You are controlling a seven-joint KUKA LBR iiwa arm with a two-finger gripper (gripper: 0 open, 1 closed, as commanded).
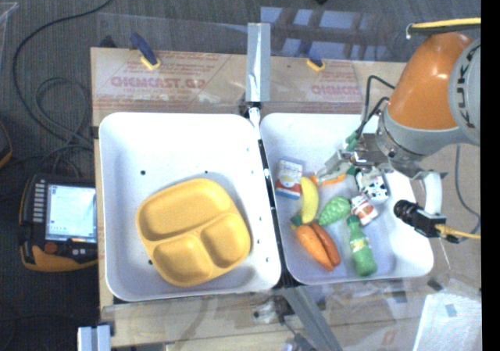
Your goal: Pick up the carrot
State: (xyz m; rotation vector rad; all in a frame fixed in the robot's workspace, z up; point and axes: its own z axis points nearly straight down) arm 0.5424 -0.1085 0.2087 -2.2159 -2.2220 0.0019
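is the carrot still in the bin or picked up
In the bin: the carrot lies flat on the right bin floor, apart from the tool.

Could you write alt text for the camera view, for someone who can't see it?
A robot arm's end effector hovers over the right white bin, which holds a carrot, a banana, a green bottle and other toy food. The left bin holds a yellow divided tray.

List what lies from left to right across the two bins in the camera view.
yellow divided tray → small carton → banana → carrot → green bottle, with the pincer above the right bin's far side.
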